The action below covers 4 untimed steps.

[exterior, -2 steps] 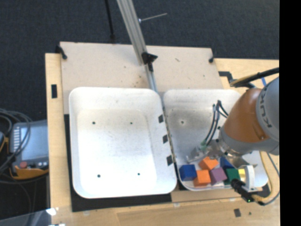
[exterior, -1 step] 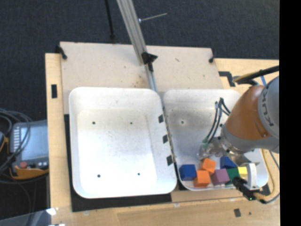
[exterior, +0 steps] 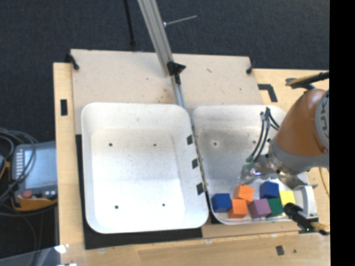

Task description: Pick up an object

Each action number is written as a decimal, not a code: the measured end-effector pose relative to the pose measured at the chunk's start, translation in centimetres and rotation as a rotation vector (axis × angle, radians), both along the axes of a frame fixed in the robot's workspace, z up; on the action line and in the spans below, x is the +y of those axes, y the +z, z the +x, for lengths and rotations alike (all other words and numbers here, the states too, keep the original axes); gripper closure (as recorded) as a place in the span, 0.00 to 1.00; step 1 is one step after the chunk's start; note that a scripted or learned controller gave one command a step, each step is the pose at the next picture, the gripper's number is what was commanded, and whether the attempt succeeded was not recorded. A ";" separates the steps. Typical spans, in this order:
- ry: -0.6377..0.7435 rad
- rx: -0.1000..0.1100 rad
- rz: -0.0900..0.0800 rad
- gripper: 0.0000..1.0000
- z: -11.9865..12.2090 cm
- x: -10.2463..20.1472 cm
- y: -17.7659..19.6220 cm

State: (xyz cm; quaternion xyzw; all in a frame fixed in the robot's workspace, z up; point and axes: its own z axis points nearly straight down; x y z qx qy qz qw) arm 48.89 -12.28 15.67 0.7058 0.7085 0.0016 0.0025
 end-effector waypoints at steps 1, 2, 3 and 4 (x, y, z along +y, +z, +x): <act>0.000 -0.001 0.000 1.00 0.8 0.3 4.6; 0.001 -0.001 0.000 1.00 1.1 0.5 8.9; 0.004 0.003 0.002 1.00 1.2 5.2 9.4; 0.003 0.006 0.003 1.00 1.2 10.3 8.5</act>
